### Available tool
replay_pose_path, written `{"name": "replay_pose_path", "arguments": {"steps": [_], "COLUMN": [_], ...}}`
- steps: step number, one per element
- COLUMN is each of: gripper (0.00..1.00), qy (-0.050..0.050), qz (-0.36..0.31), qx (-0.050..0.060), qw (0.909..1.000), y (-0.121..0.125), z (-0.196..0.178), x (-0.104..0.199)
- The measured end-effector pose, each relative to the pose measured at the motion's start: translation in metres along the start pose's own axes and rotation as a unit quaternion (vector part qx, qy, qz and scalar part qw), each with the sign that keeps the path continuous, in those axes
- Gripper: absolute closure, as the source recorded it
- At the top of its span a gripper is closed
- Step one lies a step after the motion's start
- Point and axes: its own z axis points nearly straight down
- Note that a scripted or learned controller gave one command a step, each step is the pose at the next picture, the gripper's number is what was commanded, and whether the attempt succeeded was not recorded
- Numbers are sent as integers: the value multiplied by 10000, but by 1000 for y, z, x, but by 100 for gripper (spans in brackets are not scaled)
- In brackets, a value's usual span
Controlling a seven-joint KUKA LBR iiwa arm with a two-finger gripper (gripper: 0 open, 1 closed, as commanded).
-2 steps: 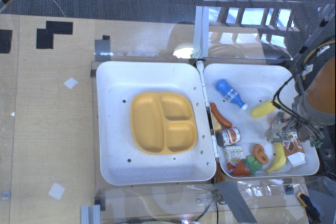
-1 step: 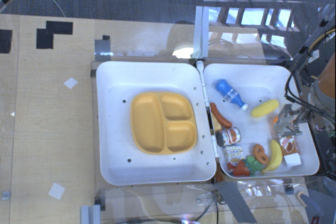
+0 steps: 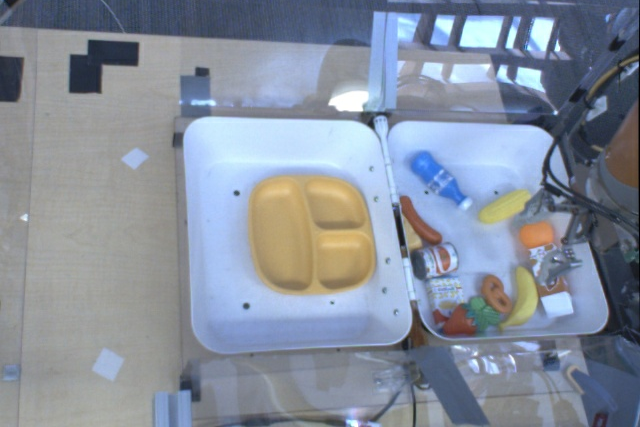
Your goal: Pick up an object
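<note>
Left bin (image 3: 215, 215) carries a smooth yellow tray (image 3: 311, 233), three rounded compartments, matte plastic. Right bin (image 3: 470, 140) is the busy one: a glossy blue bottle (image 3: 439, 177) lying tilted toward 11 o'clock, a bumpy yellow corn cob (image 3: 506, 206) at 2 o'clock of centre, a slick red sausage (image 3: 420, 222) along the 9 o'clock wall, a small can (image 3: 436, 261) just under it. Down at 6 o'clock, a curved banana (image 3: 523, 296) beside a pretzel (image 3: 493, 290) and red-green produce. An orange block (image 3: 537, 235) sits at 3 o'clock. The arm comes in from 3 o'clock, bent low over the bin's edge, gripper (image 3: 556, 265) metallic, hanging just below the orange block; whether its fingers are spread or pressed together, can't tell.
</note>
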Motion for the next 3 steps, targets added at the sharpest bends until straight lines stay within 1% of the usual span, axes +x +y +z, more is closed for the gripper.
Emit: {"name": "replay_pose_path", "arguments": {"steps": [1,2,3], "gripper": [0,0,0], "qy": [13,-52,-8], "qz": [1861,1663,1994], "qx": [-5,4,7], "qw": [9825,9861,9799], "y": [1,45,-2], "z": [43,-47,-70], "x": [5,-2,1]}}
